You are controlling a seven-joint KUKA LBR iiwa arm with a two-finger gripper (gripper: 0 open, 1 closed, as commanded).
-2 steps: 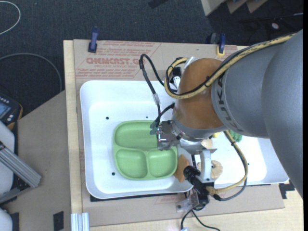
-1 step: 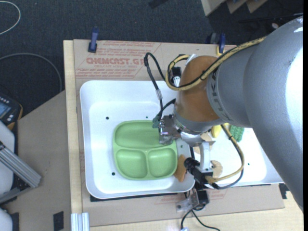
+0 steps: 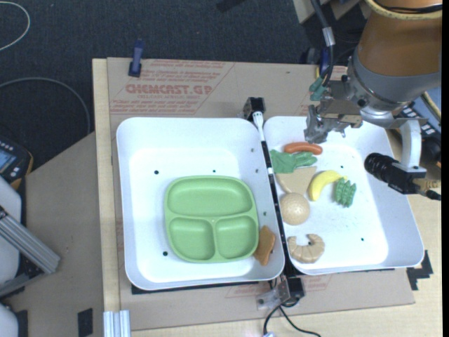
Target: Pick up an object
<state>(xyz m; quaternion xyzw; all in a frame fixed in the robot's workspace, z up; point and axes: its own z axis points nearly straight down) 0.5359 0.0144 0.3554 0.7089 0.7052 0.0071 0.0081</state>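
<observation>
**Claw low over the right bin's far corner**

From the overhead camera, the arm comes in from the upper right, its orange band up top and grey wrist angled down toward the right bin. The claw hangs over the bin's far left corner, just above the red sausage; whether its tips are spread or pinched I cannot tell, and nothing is visibly caught in it. Right below the sausage lies a green leafy piece. Toward the middle sit a yellow banana and a small green broccoli-like piece, close together. Nearer us, a round beige ball and a curled tan croissant. Over in the left bin, a green divided tray lies flat, with a brown piece leaning at its right edge. Both bins rest on the tabletop
</observation>
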